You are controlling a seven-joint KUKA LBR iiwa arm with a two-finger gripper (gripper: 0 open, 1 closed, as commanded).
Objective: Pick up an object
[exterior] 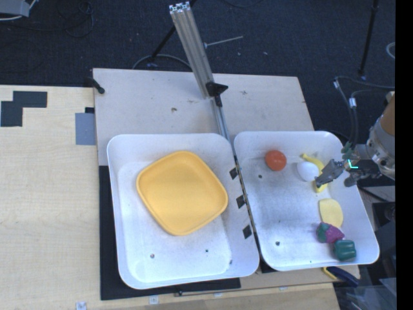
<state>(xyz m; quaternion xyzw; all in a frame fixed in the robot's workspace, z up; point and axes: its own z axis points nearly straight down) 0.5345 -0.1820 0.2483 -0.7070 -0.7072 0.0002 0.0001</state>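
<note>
The right bin (284,250) holds a red-orange ball (275,160), a white egg-shaped piece (307,170) against a yellow banana-like piece (315,163), a pale yellow flat piece (330,212), a magenta lump (333,233) and a green pepper-like piece (344,249). My gripper (330,173) reaches in from the right edge, low over the bin just right of the white piece and the yellow one. Its dark fingers (333,168) point left toward them. I see nothing clearly held between them.
The left bin (122,160) holds a large yellow square plate (182,191). A metal rail (193,44) slants down from the top to the gap between the bins. Black clips (240,200) line the divider. The arm's body sits at the right edge (381,154).
</note>
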